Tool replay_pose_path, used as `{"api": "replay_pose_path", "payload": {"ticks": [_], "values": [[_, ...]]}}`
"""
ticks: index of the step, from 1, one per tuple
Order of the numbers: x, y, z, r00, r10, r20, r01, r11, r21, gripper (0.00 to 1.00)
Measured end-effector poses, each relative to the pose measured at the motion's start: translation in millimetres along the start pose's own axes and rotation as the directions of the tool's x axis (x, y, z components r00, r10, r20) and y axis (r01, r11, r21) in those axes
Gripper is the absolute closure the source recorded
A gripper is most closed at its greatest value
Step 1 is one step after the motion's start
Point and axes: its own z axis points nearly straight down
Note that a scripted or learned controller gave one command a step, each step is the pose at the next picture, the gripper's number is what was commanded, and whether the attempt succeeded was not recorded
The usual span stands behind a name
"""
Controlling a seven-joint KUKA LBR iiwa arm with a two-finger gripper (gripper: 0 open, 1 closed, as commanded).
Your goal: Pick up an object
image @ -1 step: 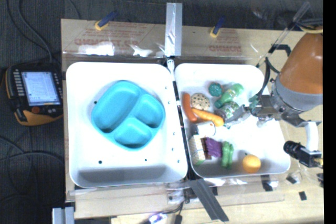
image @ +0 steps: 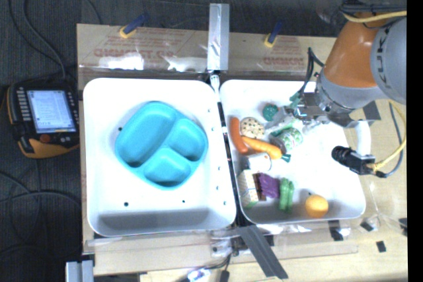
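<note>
The right bin point(image: 344, 181) holds several small toy foods: an orange carrot point(image: 262, 145), a red-orange sausage point(image: 234, 132), a speckled cookie point(image: 250, 125), a teal ball point(image: 269, 111), a green-and-white can point(image: 289, 137), a purple piece point(image: 269, 184), a green piece point(image: 285, 194) and an orange fruit point(image: 316, 205). My gripper point(image: 297, 114) hangs low over the upper middle of this bin, right by the teal ball and just above the can. Nothing is visibly held between its fingers.
The left bin point(image: 106, 201) holds a blue three-part plate point(image: 162, 143). A metal divider post point(image: 218, 36) stands at the back between the bins. A teach pendant point(image: 45, 117) lies left of the bench. The arm's grey and orange wrist point(image: 360, 66) covers the right bin's back corner.
</note>
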Motion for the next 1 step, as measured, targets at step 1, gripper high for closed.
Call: {"api": "replay_pose_path", "payload": {"ticks": [1], "values": [[0.5, -8.7, 81.7, 0.999, -0.039, 0.002, 0.039, 0.999, -0.001, 0.0]]}}
